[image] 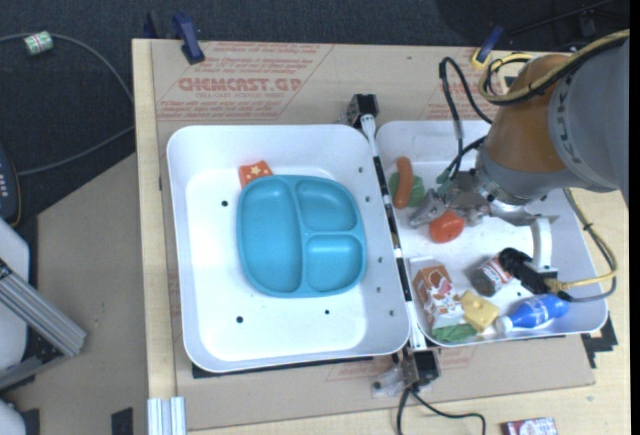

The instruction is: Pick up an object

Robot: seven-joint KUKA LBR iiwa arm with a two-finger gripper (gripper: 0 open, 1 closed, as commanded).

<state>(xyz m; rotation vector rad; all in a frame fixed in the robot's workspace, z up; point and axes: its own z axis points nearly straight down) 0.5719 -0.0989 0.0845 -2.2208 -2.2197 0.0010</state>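
Note:
My gripper (447,207) hangs low in the right bin (420,138), right over a red round object (447,228) that shows just below it. Whether it touches that object I cannot tell. An orange-red sausage-shaped piece (402,177) and a green piece (415,192) lie just left of the gripper. Toward the bin's front are a brown-and-white packet (433,285), a yellow block (481,311), a green leafy piece (455,331), a blue bottle (535,312) and a small dark can (494,276).
The left bin (200,323) holds a blue divided plate (300,234) and a small orange block (256,171) behind it. The grey arm with its orange band (530,128) covers the right bin's far right. Cables run along the bin's right rim.

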